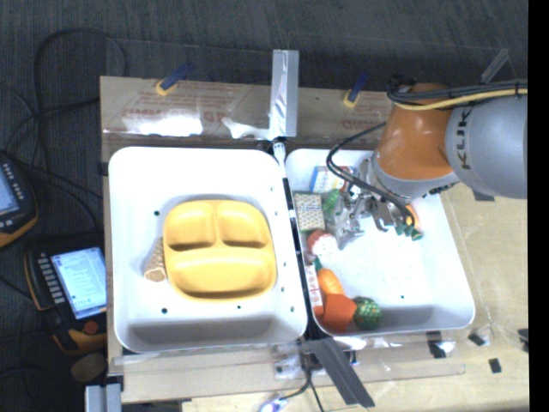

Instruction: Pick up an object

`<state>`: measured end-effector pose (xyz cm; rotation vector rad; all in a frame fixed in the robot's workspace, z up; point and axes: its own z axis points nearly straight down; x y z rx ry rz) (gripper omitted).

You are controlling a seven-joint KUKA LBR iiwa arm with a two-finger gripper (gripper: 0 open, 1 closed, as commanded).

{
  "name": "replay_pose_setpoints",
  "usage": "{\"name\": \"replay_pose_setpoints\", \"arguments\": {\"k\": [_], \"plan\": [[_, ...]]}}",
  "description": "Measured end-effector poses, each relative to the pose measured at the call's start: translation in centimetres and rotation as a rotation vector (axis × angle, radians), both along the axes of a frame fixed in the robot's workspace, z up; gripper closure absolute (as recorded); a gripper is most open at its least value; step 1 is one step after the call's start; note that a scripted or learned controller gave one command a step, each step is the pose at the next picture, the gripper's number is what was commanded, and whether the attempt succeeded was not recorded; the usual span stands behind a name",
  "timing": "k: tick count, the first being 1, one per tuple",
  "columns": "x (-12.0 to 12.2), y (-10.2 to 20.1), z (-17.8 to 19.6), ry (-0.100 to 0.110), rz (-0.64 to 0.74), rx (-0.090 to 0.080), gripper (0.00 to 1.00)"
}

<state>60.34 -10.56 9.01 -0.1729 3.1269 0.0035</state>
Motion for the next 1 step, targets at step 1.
{"name": "replay_pose_setpoints", "arguments": {"k": [1], "plan": [[-6.26, -2.09, 0.10, -0.009, -0.098, -0.001, 0.00]]}}
